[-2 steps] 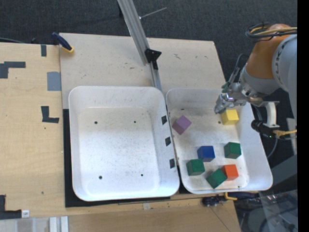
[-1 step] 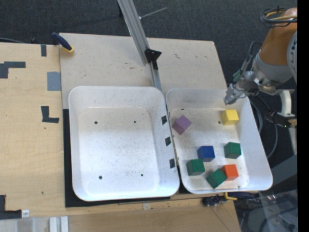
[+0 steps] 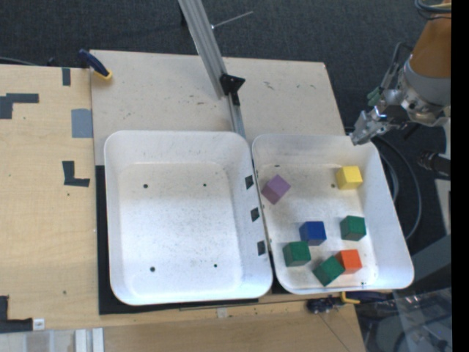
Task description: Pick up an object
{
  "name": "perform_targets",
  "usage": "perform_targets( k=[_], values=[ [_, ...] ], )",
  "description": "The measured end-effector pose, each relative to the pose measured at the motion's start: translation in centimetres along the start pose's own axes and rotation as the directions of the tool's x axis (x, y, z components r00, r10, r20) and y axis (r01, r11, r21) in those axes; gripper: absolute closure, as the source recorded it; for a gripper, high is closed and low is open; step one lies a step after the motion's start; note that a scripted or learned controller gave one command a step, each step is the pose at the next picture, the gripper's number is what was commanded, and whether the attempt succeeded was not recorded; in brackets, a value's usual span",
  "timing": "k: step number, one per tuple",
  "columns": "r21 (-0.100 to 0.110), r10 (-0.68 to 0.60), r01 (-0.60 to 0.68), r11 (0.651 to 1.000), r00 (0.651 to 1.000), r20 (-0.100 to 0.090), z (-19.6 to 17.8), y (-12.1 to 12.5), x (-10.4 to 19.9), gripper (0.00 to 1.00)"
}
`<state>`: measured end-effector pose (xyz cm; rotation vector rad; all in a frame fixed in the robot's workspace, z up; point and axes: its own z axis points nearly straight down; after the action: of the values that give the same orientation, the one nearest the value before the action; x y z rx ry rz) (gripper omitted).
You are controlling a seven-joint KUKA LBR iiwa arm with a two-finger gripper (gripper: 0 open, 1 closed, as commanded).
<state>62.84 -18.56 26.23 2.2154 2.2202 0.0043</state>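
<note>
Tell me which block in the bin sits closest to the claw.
The yellow block, at the right bin's far right corner just below the claw; the purple, blue, green and orange blocks lie farther away.

The shallow white plastic right bin (image 3: 381,189) served as landmark. Its middle floor lay open between the pale purple cube (image 3: 275,188) near its left wall and the yellow cube (image 3: 349,177) near its right wall. Toward its near end the room tightened: a blue cube (image 3: 313,232), three green cubes (image 3: 353,227) (image 3: 297,253) (image 3: 329,270) and an orange cube (image 3: 350,259) crowded together, the orange touching a green. A slanted grey metal bar (image 3: 207,46) crossed beyond its far left corner.
</note>
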Motion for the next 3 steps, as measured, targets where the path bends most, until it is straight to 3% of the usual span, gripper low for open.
perform_targets(
  k=[3],
  values=[
    [0.009, -0.003, 0.003, 1.0, 1.0, -0.003, 3.4, -4.9, 16.4, 1.0]
  ],
)
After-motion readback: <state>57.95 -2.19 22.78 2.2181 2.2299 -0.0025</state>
